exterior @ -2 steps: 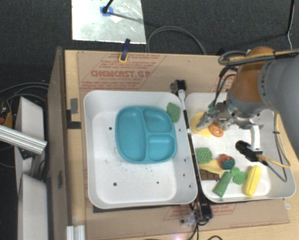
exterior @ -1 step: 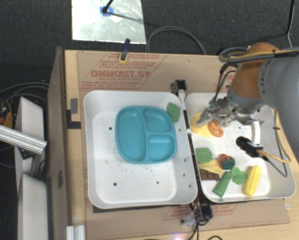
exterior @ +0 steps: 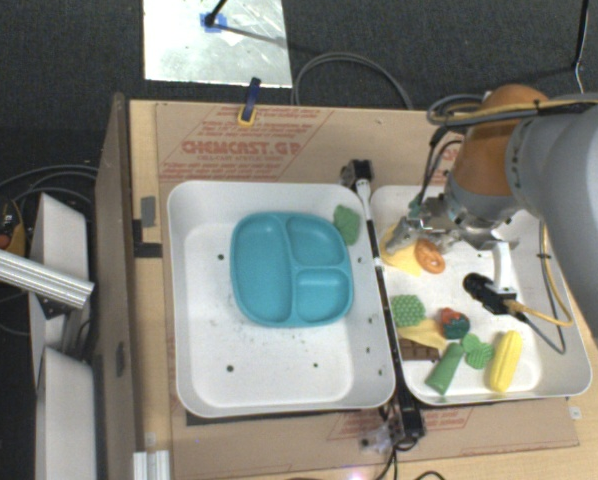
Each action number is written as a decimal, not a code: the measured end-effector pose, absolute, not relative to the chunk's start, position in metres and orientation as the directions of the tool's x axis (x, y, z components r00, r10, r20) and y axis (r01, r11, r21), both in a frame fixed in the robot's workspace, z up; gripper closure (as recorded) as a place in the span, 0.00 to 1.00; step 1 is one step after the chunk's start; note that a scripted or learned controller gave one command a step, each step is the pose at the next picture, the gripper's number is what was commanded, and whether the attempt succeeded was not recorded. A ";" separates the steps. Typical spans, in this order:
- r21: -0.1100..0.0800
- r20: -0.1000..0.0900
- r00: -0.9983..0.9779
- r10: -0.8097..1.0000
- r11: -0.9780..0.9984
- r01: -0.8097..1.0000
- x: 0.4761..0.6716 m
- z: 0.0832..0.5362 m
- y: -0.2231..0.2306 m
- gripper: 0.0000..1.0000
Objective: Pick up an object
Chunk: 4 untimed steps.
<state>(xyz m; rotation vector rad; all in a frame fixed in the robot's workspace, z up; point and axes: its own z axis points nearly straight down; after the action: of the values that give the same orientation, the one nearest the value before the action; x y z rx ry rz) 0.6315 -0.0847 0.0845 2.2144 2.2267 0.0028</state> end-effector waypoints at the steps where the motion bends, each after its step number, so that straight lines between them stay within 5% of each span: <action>1: 0.001 0.000 -0.002 1.000 0.002 1.000 0.627 0.084 -0.087 0.00; 2: 0.001 0.000 -0.002 1.000 0.002 1.000 0.623 0.085 -0.090 0.00; 3: 0.005 0.000 -0.005 1.000 0.005 1.000 0.643 0.085 -0.084 0.00; 4: 0.000 -0.001 -0.001 1.000 0.001 1.000 0.628 0.084 -0.087 0.00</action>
<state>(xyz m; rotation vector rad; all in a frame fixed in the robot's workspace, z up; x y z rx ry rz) 0.6284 -0.0872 0.0843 2.2197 2.2227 -0.0007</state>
